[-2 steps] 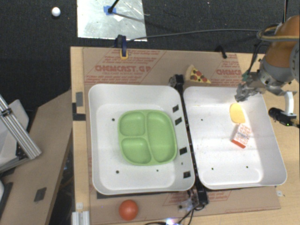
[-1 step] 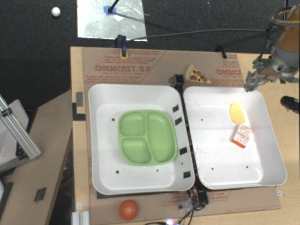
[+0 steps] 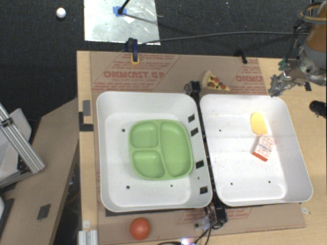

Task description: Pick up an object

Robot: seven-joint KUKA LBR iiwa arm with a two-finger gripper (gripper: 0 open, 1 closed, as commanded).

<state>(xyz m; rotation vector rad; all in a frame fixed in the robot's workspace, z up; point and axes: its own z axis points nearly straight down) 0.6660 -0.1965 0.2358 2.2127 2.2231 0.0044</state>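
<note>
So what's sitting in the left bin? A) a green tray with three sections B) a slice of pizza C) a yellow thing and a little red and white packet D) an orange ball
A: the green divided tray lies in the left bin; the yellow thing and packet are in the right bin.

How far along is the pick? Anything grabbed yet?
Nothing looks picked yet. The yellow object and the red-and-white packet lie in the right bin. The gripper hangs above that bin's far right corner, with nothing visibly in it. Left: descend, grasp, lift.
</note>
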